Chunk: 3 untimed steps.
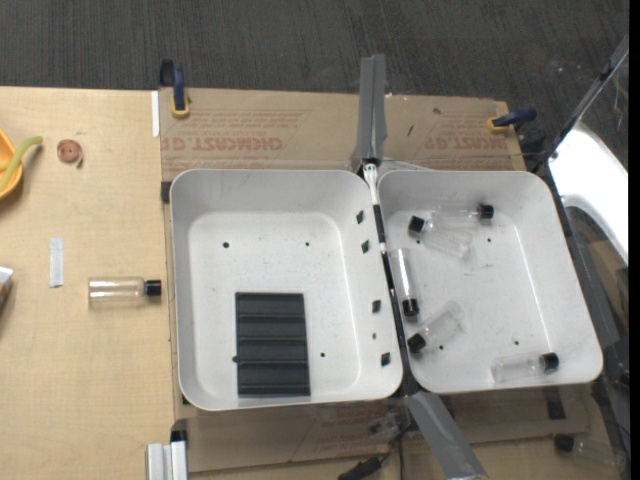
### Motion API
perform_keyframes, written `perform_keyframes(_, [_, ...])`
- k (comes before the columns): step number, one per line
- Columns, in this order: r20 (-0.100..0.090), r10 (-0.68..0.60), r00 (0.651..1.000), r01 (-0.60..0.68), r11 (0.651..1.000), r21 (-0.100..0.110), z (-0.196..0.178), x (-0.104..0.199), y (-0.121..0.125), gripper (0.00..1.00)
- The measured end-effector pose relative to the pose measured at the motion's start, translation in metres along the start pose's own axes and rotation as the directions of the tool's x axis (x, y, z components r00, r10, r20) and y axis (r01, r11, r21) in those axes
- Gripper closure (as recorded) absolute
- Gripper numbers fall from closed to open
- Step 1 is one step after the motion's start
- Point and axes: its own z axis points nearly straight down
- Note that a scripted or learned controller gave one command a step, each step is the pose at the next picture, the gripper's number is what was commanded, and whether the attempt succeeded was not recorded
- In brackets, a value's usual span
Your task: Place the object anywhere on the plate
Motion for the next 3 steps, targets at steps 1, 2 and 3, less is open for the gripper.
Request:
perform_keyframes(1, [0.000,0.077,0.997,-0.077,0.997,0.000,0.001,0.059,-0.030,0.00])
perform_keyframes(2, [0.001,0.083,0.997,-0.083,0.997,0.001,0.001,0.049,0.014,0.00])
perform_keyframes(3, [0.000,0.074,0.997,-0.074,0.997,0.000,0.000,0.053,0.014,0.00])
